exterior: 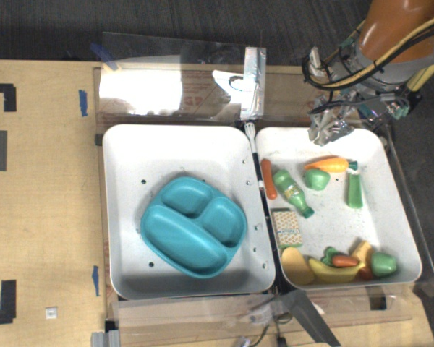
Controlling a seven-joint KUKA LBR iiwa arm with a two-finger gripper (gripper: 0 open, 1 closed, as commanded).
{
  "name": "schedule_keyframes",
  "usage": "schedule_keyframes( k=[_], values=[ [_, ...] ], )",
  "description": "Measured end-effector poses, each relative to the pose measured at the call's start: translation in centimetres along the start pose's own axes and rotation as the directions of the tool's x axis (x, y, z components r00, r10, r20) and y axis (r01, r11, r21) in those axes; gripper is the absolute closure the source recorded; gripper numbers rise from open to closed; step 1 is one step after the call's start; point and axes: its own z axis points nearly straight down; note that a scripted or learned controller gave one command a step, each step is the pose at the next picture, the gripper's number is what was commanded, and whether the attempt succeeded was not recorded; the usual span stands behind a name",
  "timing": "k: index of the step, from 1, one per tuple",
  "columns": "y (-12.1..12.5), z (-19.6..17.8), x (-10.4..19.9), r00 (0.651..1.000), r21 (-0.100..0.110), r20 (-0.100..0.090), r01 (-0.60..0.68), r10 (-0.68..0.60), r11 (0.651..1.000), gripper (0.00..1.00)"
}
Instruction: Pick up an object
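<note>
**End effector above the far edge of the right bin**

The end effector hangs over the far rim of the right bin; whether it is wide or narrow cannot be told, and nothing is seen held. The nearest candidate, an orange carrot-like toy, lies just below it toward the viewer, long axis running left to right, its tip seemingly pointing right. A green bottle stands beside it, long axis near to far. The left bin holds a teal tray.
</note>
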Motion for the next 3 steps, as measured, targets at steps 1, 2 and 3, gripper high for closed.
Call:
schedule_keyframes(
  k=[1, 2, 3],
  values=[
    [-4.5, 2.9, 3.1, 0.902, -0.013, -0.005, 0.432, -0.432, 0.902, 1.0],
    [-9.3, 13.3, 6.3, 0.656, -0.021, 0.001, 0.755, -0.755, 0.656, 1.0],
    [-4.9, 7.8, 3.2, 0.71, -0.009, 0.002, 0.704, -0.704, 0.71, 1.0]
  ],
)
